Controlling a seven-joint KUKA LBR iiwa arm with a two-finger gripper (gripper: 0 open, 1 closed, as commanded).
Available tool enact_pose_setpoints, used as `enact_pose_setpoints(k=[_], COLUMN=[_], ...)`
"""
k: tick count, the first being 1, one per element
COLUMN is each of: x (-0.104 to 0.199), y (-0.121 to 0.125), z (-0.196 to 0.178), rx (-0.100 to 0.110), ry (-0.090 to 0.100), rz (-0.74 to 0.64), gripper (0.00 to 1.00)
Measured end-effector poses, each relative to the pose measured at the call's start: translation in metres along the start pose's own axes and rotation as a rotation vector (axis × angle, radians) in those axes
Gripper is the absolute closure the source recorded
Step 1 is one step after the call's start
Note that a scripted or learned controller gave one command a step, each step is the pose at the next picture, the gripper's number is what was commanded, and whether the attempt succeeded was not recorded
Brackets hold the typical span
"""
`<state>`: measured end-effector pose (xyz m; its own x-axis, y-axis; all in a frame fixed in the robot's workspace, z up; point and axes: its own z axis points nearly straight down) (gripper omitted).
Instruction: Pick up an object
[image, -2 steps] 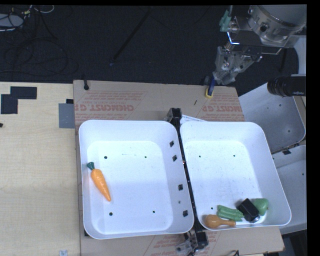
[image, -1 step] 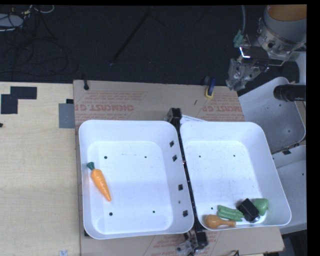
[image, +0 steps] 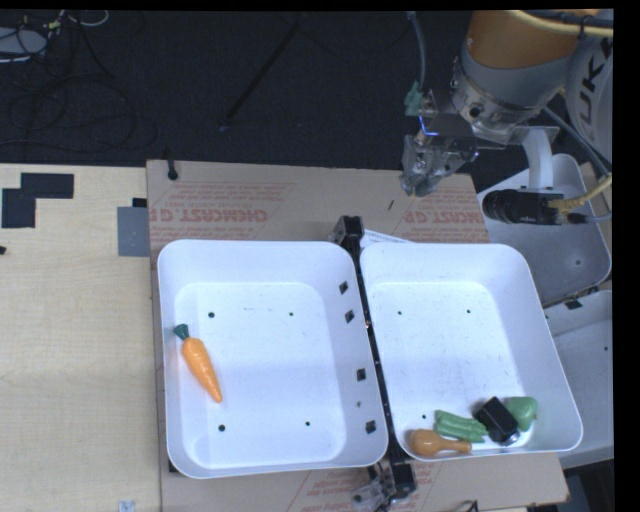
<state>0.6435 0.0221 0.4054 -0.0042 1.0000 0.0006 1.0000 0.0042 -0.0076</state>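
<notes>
The tool (image: 428, 178) is hanging high above the far edge of the right bin (image: 540, 300) — it is carrying nothing, and how wide it is open I cannot tell. The toy carrot (image: 201, 367) is lying alone in the left bin (image: 165, 300), while a green pod (image: 461, 425), a black block (image: 497, 419) and an orange gourd-shaped toy (image: 436, 443) are crowding the right bin's near corner. I am thinking the carrot is the easier target — the tool should be coming down straight over its middle, closing across its narrow width.

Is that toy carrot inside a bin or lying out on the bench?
Inside: the carrot lies flat on the floor of the left bin, near its left wall.
</notes>
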Motion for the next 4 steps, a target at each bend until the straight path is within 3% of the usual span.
enact_pose_setpoints(k=[1,2,3,4], x=[-0.044,-0.058,-0.051,-0.002], y=[-0.071,-0.052,-0.012,-0.003], z=[-0.016,-0.14,0.011,0.027], rx=[-0.003,-0.02,0.008,-0.002], ry=[-0.001,-0.003,-0.001,0.0], rz=[0.008,0.004,0.004,0.0], gripper=[1.0,1.0,1.0,1.0])
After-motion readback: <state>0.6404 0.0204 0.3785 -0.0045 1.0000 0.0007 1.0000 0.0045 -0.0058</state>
